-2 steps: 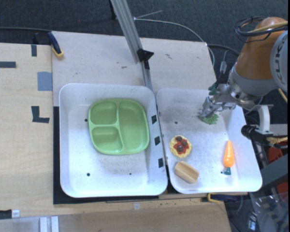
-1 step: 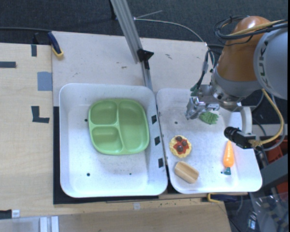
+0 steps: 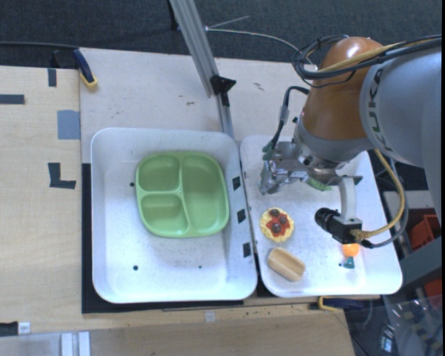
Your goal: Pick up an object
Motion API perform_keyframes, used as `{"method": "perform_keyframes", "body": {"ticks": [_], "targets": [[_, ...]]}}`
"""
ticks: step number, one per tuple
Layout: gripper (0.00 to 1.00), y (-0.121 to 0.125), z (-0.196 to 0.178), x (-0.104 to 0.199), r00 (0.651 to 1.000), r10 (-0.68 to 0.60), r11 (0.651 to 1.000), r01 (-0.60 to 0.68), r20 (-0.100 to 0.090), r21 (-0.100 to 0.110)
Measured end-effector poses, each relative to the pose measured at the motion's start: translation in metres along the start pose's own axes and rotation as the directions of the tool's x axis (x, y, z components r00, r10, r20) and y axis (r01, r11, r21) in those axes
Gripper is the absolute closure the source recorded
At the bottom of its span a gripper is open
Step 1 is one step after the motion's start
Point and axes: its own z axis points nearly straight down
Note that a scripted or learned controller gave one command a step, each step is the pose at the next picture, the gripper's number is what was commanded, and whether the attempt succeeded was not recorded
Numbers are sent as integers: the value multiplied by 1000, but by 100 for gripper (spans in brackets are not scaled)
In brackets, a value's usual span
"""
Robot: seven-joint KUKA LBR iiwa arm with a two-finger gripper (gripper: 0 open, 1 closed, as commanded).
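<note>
Grey gripper point(image 3: 271, 184), fingers' spread unclear, hangs just inside right bin's point(image 3: 371, 273) left edge.

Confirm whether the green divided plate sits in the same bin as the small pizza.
No: the green divided plate lies in the left bin, the small pizza in the right bin.

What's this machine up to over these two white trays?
A grey and orange robot arm reaches in over the right bin, its end effector hovering above a small round pizza toy and a bread roll. It holds nothing visible yet. The left bin contains a green divided plate.
</note>
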Motion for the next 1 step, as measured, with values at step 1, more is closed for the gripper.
{"method": "perform_keyframes", "body": {"ticks": [1], "targets": [[100,-14,9,53,1000,0,1000,0,0,1]]}}
